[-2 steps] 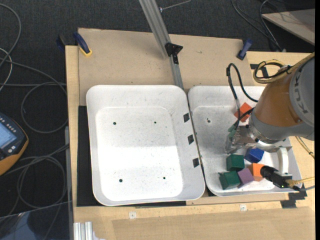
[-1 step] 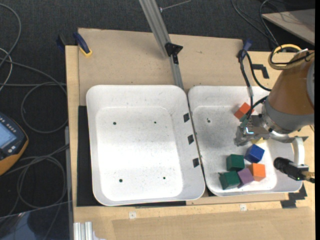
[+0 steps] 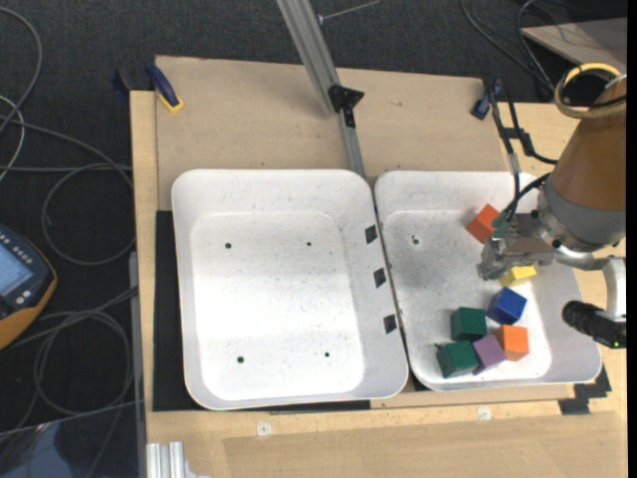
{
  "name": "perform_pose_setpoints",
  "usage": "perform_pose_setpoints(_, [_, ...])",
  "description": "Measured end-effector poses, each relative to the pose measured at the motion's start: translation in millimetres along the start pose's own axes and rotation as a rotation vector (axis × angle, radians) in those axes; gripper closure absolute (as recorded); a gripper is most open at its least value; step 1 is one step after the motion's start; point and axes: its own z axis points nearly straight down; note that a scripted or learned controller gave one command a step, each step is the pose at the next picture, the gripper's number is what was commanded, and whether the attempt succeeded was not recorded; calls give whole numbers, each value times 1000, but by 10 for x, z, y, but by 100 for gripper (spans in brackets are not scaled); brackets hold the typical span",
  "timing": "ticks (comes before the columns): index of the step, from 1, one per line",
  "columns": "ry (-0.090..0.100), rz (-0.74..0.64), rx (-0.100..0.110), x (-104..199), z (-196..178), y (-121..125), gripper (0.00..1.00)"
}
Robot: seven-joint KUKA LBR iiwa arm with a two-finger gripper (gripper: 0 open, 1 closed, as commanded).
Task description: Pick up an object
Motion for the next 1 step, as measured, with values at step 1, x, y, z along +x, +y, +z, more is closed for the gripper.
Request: perform_pose_setpoints(1, [0,0,0,-1,-443,21,100])
